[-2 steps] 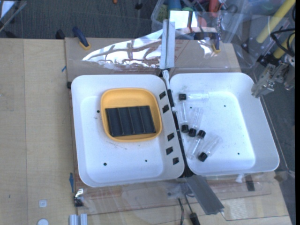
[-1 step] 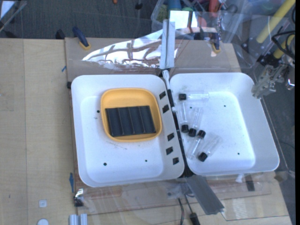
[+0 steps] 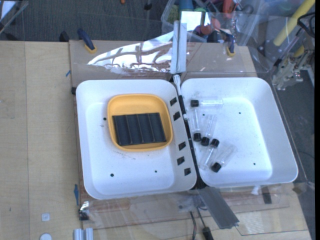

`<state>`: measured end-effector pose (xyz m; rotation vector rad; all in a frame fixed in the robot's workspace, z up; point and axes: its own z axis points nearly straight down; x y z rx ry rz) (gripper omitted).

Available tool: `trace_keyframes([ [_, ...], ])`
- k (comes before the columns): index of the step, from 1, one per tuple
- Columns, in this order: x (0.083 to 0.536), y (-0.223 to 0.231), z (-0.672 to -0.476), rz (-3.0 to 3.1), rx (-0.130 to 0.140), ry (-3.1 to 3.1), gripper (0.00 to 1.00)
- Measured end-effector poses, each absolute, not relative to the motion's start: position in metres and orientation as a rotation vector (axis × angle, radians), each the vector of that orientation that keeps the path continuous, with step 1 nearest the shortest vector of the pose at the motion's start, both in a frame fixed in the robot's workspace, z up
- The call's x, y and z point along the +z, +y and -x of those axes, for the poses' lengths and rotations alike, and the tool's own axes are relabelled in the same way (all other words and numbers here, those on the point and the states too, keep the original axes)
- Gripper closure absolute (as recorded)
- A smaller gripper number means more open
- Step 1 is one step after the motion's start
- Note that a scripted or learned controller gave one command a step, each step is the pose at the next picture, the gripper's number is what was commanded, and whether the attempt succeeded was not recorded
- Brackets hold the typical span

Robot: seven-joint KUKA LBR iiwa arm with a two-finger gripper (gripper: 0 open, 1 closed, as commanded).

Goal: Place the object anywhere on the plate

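Clear vials with black caps (image 3: 207,140), several of them, lie scattered in the right white bin (image 3: 260,96), clustered in its left half near the divider between the bins; one lies apart near the bin's upper left (image 3: 205,103), the rest lie loosely together lower down, some touching, one at the bottom of the cluster (image 3: 220,160) tilted toward the bin's centre. To the left, a yellow plate (image 3: 114,104) with rounded corners sits in the left white bin (image 3: 130,179), toward its upper middle, carrying a black ribbed tray (image 3: 139,129) that covers most of its floor. Both bins rest side by side on the wooden worktop (image 3: 30,134). Crumpled clear plastic film (image 3: 135,59) lies on the worktop just behind the left bin, and a clear container of colourful objects (image 3: 220,4) stands behind the right one.
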<state>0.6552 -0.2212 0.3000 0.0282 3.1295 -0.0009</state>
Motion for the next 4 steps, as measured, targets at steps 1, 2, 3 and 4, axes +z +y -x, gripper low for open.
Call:
trace_keyframes([
  [1, 0.3, -0.222, -0.655, -0.029, -0.001, 3.13, 0.0],
  [2, 0.312, -0.221, -0.657, -0.032, -0.001, 3.119, 1.0],
  [3, 0.288, -0.221, -0.66, 0.428, 0.002, 3.106, 1.0],
  [4, 0.289, -0.221, -0.669, 0.788, -0.002, 3.03, 1.0],
])
